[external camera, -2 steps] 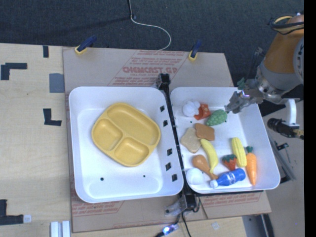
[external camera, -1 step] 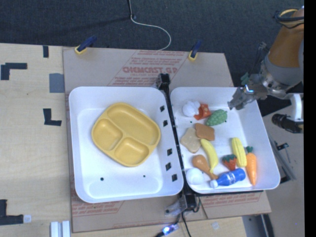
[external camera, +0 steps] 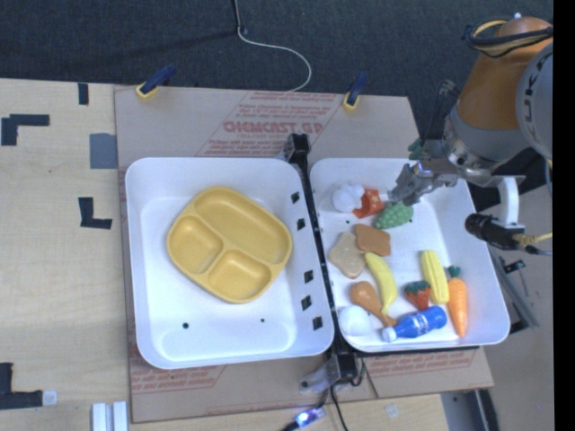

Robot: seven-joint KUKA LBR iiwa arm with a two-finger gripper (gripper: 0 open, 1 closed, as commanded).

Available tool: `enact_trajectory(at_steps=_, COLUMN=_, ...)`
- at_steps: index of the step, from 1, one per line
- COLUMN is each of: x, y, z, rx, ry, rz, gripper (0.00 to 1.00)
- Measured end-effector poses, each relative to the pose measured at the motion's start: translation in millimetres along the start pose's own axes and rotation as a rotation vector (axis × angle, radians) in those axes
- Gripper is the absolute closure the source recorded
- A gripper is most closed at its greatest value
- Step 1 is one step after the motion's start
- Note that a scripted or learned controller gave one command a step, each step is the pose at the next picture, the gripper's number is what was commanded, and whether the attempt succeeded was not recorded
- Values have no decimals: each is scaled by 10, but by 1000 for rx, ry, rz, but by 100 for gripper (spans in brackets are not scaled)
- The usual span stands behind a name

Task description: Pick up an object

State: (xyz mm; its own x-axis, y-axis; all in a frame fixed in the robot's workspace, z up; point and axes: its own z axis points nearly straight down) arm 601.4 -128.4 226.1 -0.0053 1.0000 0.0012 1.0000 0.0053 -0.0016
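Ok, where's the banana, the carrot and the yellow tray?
banana (external camera: 383,279), camera view, middle of its curve
carrot (external camera: 458,308), camera view, orange body
yellow tray (external camera: 229,241), camera view, ridge between its compartments

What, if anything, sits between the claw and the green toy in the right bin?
Nothing visible. The claw hangs right over the green toy at the bin's far end; the red toy lies just beside it, left.

Bins (external camera: 144,241): smooth white plastic, slightly glossy. Tray (external camera: 229,242): yellow plastic, satin sheen. Toy food (external camera: 382,278): moulded, shiny plastic. Underlay (external camera: 269,124): matt brown cardboard. Bench (external camera: 54,268): pale wood-look, matt.
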Motion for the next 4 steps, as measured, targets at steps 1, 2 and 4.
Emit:
enact_trajectory(at_steps=1, x=450, y=-263, z=-82, rx=2, ry=0, rz=0, gripper=100)
enact_trajectory(at_steps=2, x=973, y=-483, z=-146, rx=2, ry=1, rz=-1, gripper=100)
enact_trajectory(at_steps=4, x=2017, y=-923, z=117, rx=4, ry=-1, rz=-1, gripper=100)
